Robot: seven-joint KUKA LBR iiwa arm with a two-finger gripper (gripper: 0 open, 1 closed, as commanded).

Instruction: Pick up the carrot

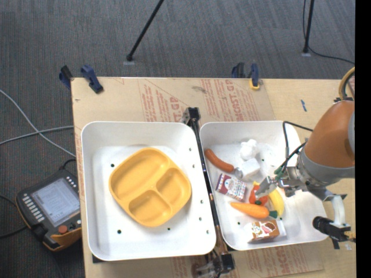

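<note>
Camera view has the gripper (268,185) down low in the right bin (232,133), reaching in from the right with the grey arm and its orange band (331,136) behind it. Honestly can't tell whether it's spread or closed, the tip is small, dark and buried in the clutter, so I'm not calling that one. It sits right over a tight little cluster of toy food: a red piece (259,198) just under the tip, a yellow banana-looking thing (277,202) right beside that, and the carrot (250,209) lying flat just below and to the left of the tip, running left to right with its fat end toward the banana. Carrot looks to be resting on the bin floor, and I can't see it between anything. Left of the tip is a small red-and-white carton (230,186), above that a sausage (218,159) lying at a slant, and a couple of white lumps (250,155) toward the back of the bin. Near the front edge of the bin there's a little orange box (266,230), just below the carrot. Moving out, the left bin (93,155) holds a yellow divided plate (150,186) sitting roughly in its middle. Both bins rest on a cardboard-topped bench (145,100) with blue clamps (91,77) on its far edge, and a teach pendant (51,205) sits on the floor off to the left.
</note>
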